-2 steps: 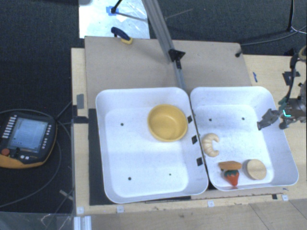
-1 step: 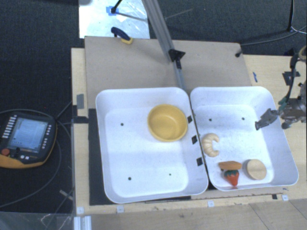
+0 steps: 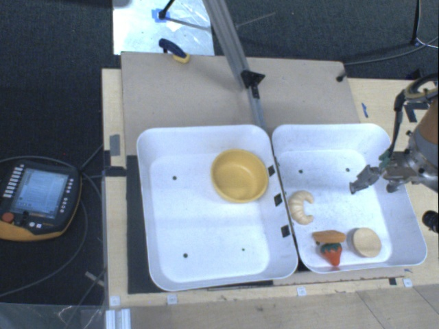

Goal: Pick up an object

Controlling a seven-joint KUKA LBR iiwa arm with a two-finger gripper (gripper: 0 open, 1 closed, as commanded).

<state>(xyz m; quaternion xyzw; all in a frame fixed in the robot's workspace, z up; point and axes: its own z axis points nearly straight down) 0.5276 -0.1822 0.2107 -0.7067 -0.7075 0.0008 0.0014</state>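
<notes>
Croissant [image 3: 301, 206] lay at the right bin's [image 3: 322, 142] left edge, low in the frame, long axis running roughly up-down, horns curling left. Pincer [image 3: 363, 181] hung to its upper right, well apart; whether spread or pressed together, I couldn't tell. Best, I'd judge, to drop centred and pinch across the narrow middle.

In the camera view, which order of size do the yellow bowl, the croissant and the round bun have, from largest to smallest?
1. yellow bowl
2. croissant
3. round bun, though it looks nearly as large as the croissant, so this order is unsure.
</notes>
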